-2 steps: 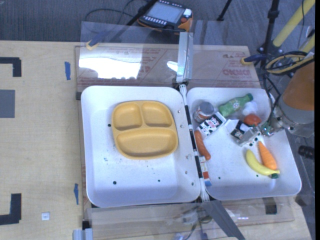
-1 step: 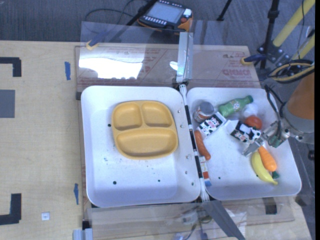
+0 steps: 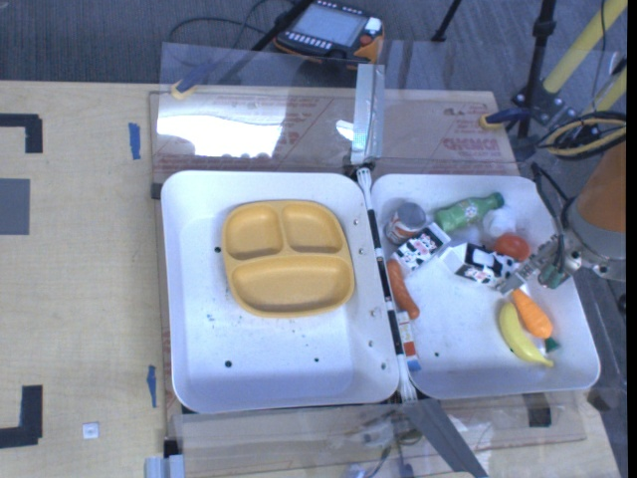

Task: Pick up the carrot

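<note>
The carrot (image 3: 534,313), orange with a green stub at its lower end, lies in the right bin (image 3: 468,352) beside a yellow banana (image 3: 520,337). My gripper (image 3: 542,270) hovers just above the carrot's upper end, near the bin's right wall. It stands open, and I see nothing between its fingers. The arm's orange band (image 3: 607,195) shows at the right edge.
The right bin also holds a green bottle (image 3: 466,210), a can (image 3: 406,220), two black-and-white cartons (image 3: 421,247) (image 3: 485,263), a red tomato (image 3: 512,246) and a long orange-red item (image 3: 401,289) by the divider. A yellow sectioned plate (image 3: 288,257) sits in the left bin (image 3: 269,366).
</note>
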`<state>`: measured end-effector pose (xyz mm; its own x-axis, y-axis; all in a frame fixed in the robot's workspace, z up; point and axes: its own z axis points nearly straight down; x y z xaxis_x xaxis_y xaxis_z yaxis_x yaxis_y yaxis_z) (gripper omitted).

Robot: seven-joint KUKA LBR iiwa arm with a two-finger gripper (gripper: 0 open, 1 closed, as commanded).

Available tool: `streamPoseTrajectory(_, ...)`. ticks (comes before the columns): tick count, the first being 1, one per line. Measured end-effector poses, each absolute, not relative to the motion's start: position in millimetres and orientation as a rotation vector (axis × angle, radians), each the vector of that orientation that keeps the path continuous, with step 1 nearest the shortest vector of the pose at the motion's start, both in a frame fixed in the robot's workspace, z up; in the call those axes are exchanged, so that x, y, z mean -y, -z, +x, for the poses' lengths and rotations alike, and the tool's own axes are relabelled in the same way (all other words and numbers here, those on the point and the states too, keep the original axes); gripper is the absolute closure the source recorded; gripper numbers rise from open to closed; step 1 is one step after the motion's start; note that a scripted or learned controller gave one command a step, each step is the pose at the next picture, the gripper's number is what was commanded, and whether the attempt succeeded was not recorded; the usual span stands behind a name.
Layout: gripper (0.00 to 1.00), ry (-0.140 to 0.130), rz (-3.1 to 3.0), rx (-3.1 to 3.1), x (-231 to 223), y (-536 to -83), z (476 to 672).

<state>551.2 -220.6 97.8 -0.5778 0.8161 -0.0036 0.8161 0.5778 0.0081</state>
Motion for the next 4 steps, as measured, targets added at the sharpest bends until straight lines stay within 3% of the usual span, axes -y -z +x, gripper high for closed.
streamPoseTrajectory(1,1.0,-0.001,1.746,-2.613,158,-174,508.1)
streamPoseTrajectory(2,1.0,-0.001,1.45,-2.78,161,-223,501.3)
streamPoseTrajectory(3,1.0,-0.001,1.045,-2.963,123,-204,514.3)
streamPoseTrajectory(4,1.0,-0.002,0.668,-3.071,58,-185,498.1)
